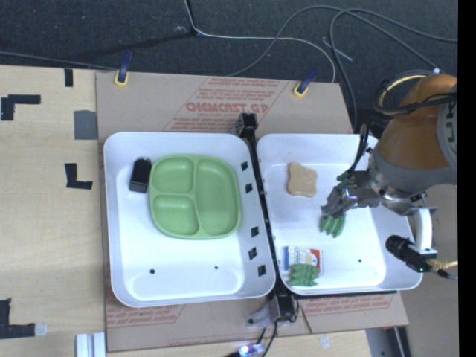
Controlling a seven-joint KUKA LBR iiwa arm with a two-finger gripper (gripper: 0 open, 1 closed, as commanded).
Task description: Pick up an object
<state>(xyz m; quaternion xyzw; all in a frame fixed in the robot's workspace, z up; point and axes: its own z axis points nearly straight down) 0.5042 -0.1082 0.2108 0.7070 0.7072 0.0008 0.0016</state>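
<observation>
My gripper (336, 208) hangs over the right bin (372, 277), reaching in from the right under the orange-banded wrist. A small green ridged object (332, 224) lies right at its tip, touching or nearly touching it; whether it is gripped is unclear. To the left of the gripper, a tan bread-like piece (301, 179) rests on the bin floor. A small printed packet (305, 258) and a green leafy item (303, 275) lie near the right bin's front left corner.
The left bin (126, 274) carries a green divided plate (195, 196) and a small black block (140, 175) beside it. A black divider rail (256, 199) runs between the bins. Cables trail over the dark floor behind the bench.
</observation>
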